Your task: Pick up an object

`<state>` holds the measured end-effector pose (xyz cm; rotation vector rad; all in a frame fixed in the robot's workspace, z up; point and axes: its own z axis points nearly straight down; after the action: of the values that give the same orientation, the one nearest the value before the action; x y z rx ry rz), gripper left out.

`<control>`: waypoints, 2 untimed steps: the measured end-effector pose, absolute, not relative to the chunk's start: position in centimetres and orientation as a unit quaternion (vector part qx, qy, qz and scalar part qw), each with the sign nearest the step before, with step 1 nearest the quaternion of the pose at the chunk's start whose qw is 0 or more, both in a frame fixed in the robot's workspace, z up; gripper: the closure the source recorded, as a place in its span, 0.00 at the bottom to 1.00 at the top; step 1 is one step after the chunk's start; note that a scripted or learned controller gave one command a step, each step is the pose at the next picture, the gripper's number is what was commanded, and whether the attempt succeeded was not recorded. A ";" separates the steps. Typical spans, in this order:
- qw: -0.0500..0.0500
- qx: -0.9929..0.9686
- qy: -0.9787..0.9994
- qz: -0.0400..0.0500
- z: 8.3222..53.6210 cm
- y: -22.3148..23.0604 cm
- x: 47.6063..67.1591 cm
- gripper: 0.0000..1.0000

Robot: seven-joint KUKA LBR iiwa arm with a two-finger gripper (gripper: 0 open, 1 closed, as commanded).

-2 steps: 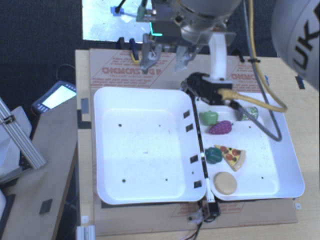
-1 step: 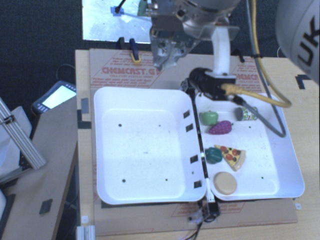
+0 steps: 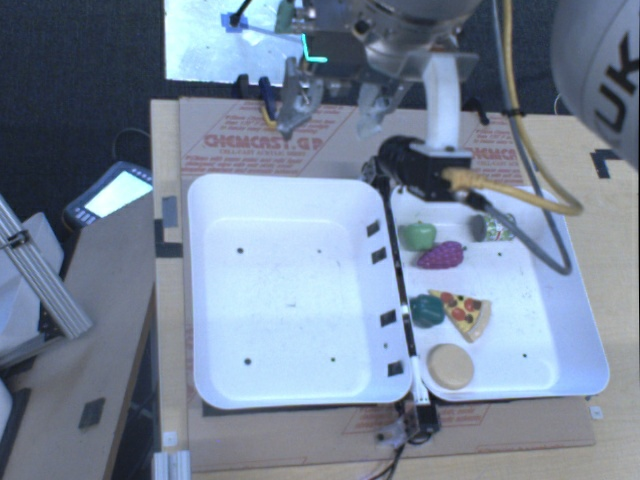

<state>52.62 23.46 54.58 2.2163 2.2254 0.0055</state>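
Note:
My gripper hangs high over the far edge of the bench, above the back rims of the two bins. It is open, its two fingers stand wide apart, and nothing is between them. The right bin holds several small things: a green pepper-like piece, a purple bunch of grapes, a small green-grey can on its side, a teal lump, a pizza slice and a tan round disc. All of them lie well below and in front of the gripper.
The left bin sits beside the right one, with a black-clipped divider where they meet. A yellow cable and a grey one loop over the right bin's back. A tablet lies off the bench's left side.

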 end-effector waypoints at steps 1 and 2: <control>0.000 0.707 0.707 0.000 53.4 23.4 54.1 0.00; 0.002 0.709 0.706 0.001 53.5 18.4 58.9 0.00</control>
<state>58.91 18.44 53.48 2.2237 2.2148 0.0029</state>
